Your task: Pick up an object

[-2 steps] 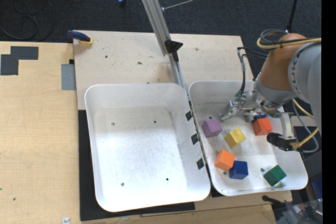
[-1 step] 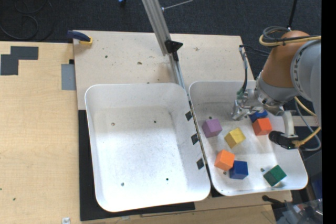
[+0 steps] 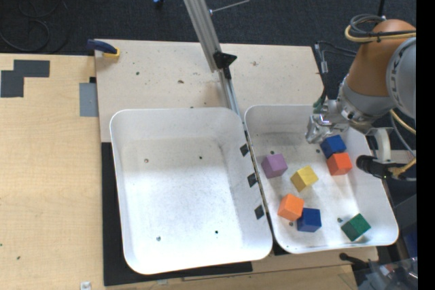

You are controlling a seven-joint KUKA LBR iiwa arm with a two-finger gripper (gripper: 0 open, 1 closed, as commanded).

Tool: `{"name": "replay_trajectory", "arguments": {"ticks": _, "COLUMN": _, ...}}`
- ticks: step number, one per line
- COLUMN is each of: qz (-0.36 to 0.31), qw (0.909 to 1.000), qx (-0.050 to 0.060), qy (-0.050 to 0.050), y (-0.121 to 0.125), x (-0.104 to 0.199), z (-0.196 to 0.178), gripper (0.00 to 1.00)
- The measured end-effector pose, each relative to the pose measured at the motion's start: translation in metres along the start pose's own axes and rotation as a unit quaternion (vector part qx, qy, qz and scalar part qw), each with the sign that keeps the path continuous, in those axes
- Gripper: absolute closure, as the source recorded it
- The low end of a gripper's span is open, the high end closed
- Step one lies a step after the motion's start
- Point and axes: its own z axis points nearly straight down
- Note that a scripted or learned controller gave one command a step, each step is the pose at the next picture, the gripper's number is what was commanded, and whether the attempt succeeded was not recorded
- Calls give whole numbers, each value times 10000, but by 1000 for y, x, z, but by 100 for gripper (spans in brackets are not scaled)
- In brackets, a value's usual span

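Nearest the camera sits the left bin's (image 3: 136,255) front rim, with the right bin's (image 3: 340,249) front rim beside it. The gripper (image 3: 318,127) hangs inside the right bin near its back right side, at the end of the grey arm (image 3: 380,71) with its orange band; whether its jaws are apart or together cannot be told from this angle, and nothing is seen between them.

Just to the gripper's right and a little nearer lies a blue cube (image 3: 333,144), very close to it or touching. A red-orange cube (image 3: 339,163) sits against that blue cube's near side. Further toward the bin's middle are a yellow cube (image 3: 304,178) and a purple cube (image 3: 274,164), the purple one close to the wall shared with the left bin. Nearer the front, an orange cube (image 3: 291,206) touches a second, darker blue cube (image 3: 309,219). A green cube (image 3: 355,226) lies apart in the front right corner.

Bare floor shows at the back of the right bin, behind the purple cube and left of the gripper. A slanted aluminium bar (image 3: 200,17) rises behind the bins' shared wall.
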Motion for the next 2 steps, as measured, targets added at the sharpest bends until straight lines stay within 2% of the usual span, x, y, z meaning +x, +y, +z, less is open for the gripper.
{"name": "replay_trajectory", "arguments": {"ticks": 2, "qz": -4, "qw": 10000, "qx": -4, "qy": -1, "y": 2, "x": 7, "z": -93, "gripper": 100}}
